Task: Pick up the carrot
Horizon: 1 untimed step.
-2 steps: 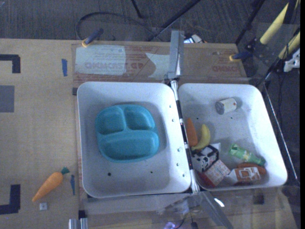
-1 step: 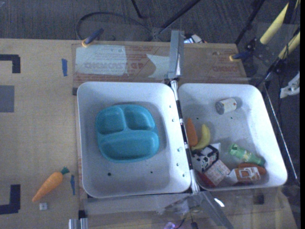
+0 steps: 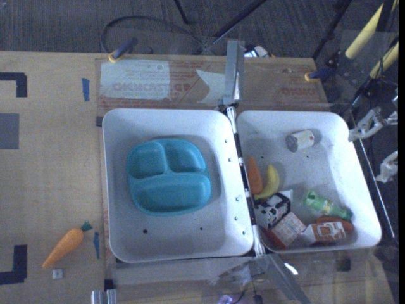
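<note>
1. Currently, the carrot (image 3: 63,246) is lying on the surface (image 3: 44,170), well apart from the blue tray (image 3: 169,175), off that tray's lower-left corner and outside the white bin (image 3: 120,125) holding the tray.
2. A second orange piece (image 3: 254,175) is lying to the tray's right, beside a banana (image 3: 271,181); whether it is a carrot cannot be told.
3. The end effector's state cannot be told here.
4. The carrot is appearing light, rigid and smooth, so it is likely rolling easily; gripping across the thick middle is looking safest.
</note>
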Each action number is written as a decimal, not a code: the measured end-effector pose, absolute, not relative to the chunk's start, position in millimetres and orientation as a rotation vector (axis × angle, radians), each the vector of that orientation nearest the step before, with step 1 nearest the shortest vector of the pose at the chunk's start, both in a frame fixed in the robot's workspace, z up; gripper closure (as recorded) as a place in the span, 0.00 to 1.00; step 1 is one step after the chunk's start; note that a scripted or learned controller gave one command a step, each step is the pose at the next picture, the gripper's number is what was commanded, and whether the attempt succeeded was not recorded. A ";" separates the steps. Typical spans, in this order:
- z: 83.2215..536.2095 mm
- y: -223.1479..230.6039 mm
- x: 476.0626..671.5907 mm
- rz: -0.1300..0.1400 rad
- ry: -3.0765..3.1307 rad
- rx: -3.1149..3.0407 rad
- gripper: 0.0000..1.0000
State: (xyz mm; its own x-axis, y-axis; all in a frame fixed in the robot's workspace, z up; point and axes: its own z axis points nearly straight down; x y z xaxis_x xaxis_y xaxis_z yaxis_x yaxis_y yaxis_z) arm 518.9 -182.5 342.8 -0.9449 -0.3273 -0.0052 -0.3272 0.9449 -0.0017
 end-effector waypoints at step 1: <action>367.6 -181.6 506.5 -0.006 2.842 -1.320 0.00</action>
State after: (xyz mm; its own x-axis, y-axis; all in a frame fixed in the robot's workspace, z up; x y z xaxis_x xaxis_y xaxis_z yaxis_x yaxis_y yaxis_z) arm 506.5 -181.6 367.6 -0.6453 -0.7639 -0.0056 -0.7639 0.6453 -0.0070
